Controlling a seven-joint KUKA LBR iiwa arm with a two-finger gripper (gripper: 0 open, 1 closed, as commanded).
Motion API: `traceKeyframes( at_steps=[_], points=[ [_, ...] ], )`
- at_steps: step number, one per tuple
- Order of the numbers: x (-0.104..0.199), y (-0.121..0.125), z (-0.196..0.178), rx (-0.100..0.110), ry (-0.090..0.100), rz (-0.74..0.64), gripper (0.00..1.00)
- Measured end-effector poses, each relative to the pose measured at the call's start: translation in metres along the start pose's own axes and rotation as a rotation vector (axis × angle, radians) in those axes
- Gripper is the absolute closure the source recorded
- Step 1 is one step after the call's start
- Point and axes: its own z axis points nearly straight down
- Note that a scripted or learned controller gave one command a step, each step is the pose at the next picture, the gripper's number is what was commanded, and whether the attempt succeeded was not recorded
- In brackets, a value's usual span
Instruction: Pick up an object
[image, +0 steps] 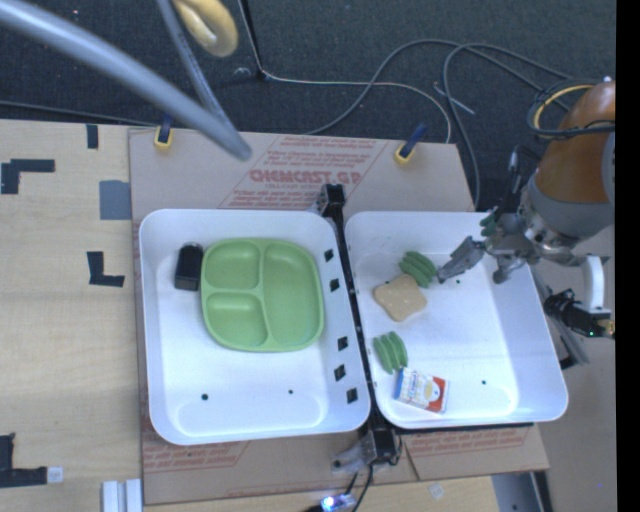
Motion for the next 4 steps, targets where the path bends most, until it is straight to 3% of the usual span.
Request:
traceKeyframes(
  at_steps=[1,2,4],
  points=[
    [0.000,0.003,-0.007,-0.012,-0.003,-0.003,0.00],
    [-0.008,0.003,0.054,-0.006,-0.003,-0.002,0.00],
    [-0.009,0.003,0.125,-0.014,-0.004,-0.003,0.00]
  ],
)
